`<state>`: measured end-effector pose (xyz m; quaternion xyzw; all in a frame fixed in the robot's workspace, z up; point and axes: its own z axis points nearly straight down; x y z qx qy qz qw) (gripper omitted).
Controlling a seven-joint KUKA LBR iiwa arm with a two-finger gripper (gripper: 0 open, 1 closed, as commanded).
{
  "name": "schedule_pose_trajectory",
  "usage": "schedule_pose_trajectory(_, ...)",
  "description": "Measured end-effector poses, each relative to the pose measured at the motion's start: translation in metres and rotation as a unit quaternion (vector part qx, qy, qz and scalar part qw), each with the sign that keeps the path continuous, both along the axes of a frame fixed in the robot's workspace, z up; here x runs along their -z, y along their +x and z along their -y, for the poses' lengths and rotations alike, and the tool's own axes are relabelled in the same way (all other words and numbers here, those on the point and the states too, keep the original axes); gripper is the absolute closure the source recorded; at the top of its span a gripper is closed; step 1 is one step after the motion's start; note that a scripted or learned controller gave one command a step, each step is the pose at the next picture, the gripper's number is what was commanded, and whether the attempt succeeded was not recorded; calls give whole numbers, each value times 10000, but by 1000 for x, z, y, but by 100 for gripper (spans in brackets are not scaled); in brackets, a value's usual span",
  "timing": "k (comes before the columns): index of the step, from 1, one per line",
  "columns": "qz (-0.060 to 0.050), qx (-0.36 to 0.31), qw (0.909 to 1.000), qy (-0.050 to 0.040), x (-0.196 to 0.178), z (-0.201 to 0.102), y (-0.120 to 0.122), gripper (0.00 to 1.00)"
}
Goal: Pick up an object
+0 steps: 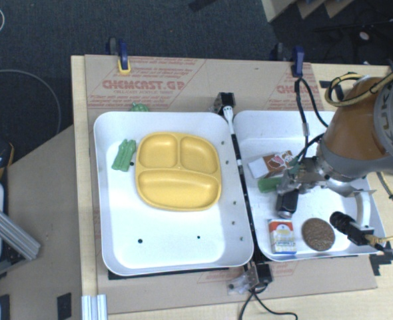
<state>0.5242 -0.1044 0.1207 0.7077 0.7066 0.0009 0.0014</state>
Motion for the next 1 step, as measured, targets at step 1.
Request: schedule_pose_trajectory(1,-3,-45,10000,24,-67,-76,-45,100)
